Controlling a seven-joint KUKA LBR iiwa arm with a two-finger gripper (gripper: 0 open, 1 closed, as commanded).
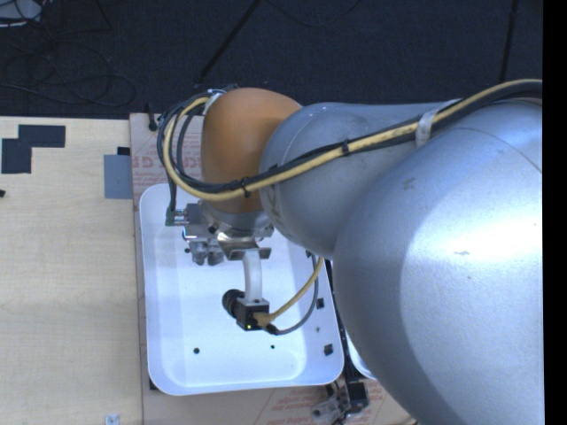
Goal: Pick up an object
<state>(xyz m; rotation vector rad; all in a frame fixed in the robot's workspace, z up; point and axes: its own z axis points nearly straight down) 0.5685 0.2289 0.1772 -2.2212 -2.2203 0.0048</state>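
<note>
Frame centre: the gripper (223, 253) hangs over 1 white bin (177, 326) — open or closed, cannot tell. Red print on the cardboard (282, 405) below is unreadable.

White bins, two: left bin (164, 326) in plain sight, right bin (356, 361) a sliver off its 4 o'clock corner. Arm (425, 237), one. Small dark bits along the left bin's 3 to 4 o'clock wall, two: upper bit (321, 304), lower bit (327, 351); too small to name. Patches on the bench at 10 o'clock, two: black patch (31, 144), grey patch (116, 175).
</note>
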